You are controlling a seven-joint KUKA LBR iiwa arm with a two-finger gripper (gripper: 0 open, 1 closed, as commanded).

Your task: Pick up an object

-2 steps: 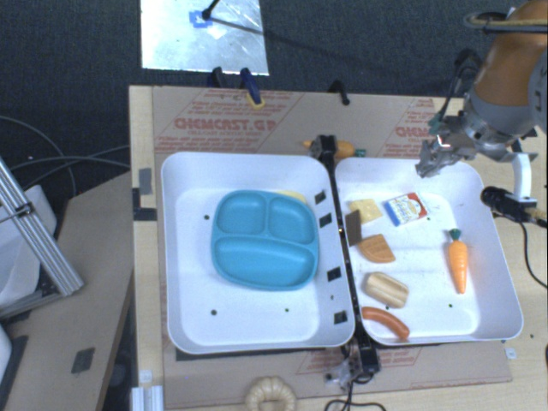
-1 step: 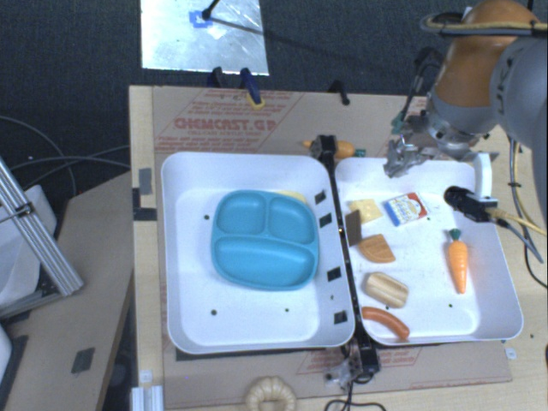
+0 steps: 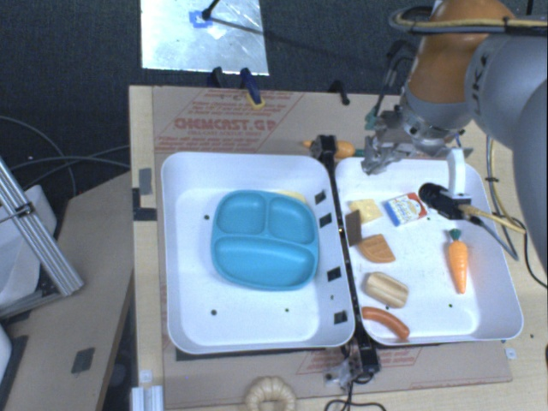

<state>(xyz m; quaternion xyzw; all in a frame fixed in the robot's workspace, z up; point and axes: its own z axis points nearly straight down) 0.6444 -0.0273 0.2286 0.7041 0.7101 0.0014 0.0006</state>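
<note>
My gripper point(image 3: 378, 159) hangs over the far left corner of the right bin point(image 3: 497, 311), above the bin floor and apart from everything in it. Just in front of it lie a pale yellow cheese slice point(image 3: 364, 210) and a small blue, white and red box point(image 3: 405, 208). Further forward are a brown toast piece point(image 3: 375, 248), a bread roll point(image 3: 385, 288) and a red sausage point(image 3: 385, 323). An orange carrot point(image 3: 459, 265) lies toward the bin's right side.
The left bin point(image 3: 184, 306) holds a blue divided plate point(image 3: 265, 238) with a yellowish piece point(image 3: 293, 196) showing at its far edge. A small orange thing point(image 3: 343, 150) sits behind the bins. A beige ring point(image 3: 268, 394) lies at the bench front.
</note>
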